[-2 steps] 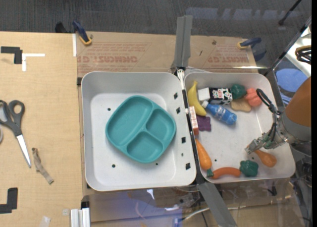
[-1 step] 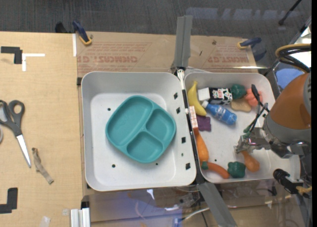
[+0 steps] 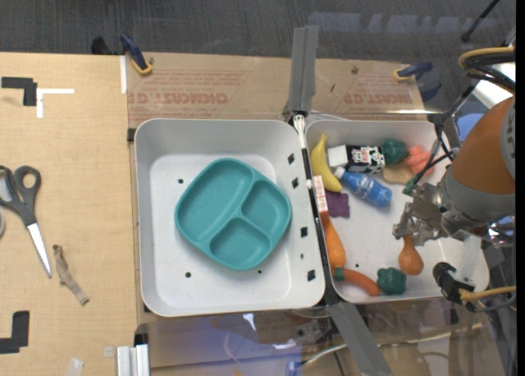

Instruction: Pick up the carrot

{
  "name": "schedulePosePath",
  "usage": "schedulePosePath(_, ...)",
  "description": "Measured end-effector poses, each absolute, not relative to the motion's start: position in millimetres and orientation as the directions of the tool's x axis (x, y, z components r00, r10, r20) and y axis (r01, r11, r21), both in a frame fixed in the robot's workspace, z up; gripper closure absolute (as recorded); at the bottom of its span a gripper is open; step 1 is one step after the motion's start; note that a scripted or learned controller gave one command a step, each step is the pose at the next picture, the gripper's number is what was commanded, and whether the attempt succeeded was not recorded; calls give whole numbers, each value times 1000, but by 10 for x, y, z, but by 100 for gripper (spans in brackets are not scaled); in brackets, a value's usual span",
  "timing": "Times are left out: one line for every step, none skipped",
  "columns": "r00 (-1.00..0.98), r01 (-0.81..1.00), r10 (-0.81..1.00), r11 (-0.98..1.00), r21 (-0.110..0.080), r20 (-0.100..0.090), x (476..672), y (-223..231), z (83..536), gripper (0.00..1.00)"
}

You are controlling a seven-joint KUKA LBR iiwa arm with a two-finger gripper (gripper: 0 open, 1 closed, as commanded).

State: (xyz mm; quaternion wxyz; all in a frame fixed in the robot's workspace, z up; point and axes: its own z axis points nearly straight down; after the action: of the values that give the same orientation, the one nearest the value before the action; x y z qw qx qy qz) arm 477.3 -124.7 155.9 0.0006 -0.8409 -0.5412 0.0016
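Orange objects crowd the right bin (image 3: 459,288): the carrot (image 3: 359,281) lies along its lower edge, tip touching a green piece (image 3: 391,281), with an orange piece (image 3: 334,247) just above it by the divider and an orange lump (image 3: 410,259) right under the end effector (image 3: 416,231). Risk, as I judge it, is closing on the wrong orange item or nudging the green piece along. At right of frame the arm (image 3: 484,165) reaches leftward over the bin, wrist angled down. I cannot tell how far the end effector is open, or whether it has hold of the lump.
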Motion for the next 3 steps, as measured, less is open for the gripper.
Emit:
schedulePosePath(460, 888, 888, -460, -3, -3, 4859, -588, 1905, 100)
schedulePosePath(423, 906, 906, -423, -3, -3, 4776, -994, 2257, 100)
schedulePosePath(524, 852, 852, -524, -3, -4, 5700, -1031, 2956, 100)
